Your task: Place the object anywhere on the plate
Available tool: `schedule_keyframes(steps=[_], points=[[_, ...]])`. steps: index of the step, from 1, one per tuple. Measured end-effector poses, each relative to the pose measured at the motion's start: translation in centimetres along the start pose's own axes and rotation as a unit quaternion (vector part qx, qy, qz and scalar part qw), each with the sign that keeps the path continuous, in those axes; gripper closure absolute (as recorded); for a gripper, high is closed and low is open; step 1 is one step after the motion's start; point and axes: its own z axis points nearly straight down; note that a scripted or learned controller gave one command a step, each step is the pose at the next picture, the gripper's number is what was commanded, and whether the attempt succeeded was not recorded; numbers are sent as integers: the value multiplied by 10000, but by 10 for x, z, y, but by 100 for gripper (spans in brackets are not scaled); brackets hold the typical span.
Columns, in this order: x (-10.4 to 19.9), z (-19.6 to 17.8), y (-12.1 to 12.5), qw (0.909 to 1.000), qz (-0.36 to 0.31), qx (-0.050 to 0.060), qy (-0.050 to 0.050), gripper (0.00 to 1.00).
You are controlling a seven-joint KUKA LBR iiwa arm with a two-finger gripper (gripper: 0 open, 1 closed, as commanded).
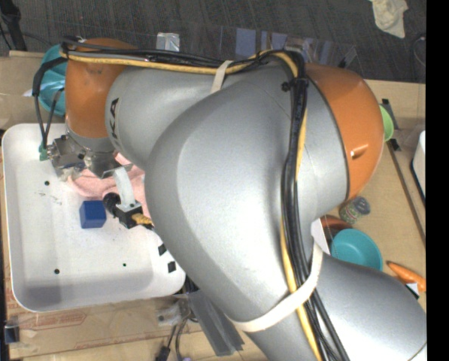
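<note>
The arm reaches across the view into the left white bin (28, 277). Its gripper (75, 164) hangs low over the bin's far part, pressed close to a pink plate (96, 183) that the wrist largely covers. A small blue cube (92, 214) lies on the bin floor just in front of the pink plate, slightly below and right of the gripper, apart from it. Nothing can be seen between the gripper's tips, which the wrist hides.
A teal object (50, 77) sits beyond the left bin's far edge. The arm's body covers most of the right bin, where a teal bowl (357, 248), an orange item (407, 273), a green item (387, 123) and a small grey-blue item (357, 209) show at the right.
</note>
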Motion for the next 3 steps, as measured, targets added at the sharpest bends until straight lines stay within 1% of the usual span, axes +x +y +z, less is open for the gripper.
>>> schedule_keyframes(steps=[1, 2, 3], points=[[-9, -66, 9, 9982, -597, -18, 2, 100], [1, -78, 24, 9946, -1038, -35, -2, 100], [7, 9, 1, 9748, -2232, -7, -1, 100]])
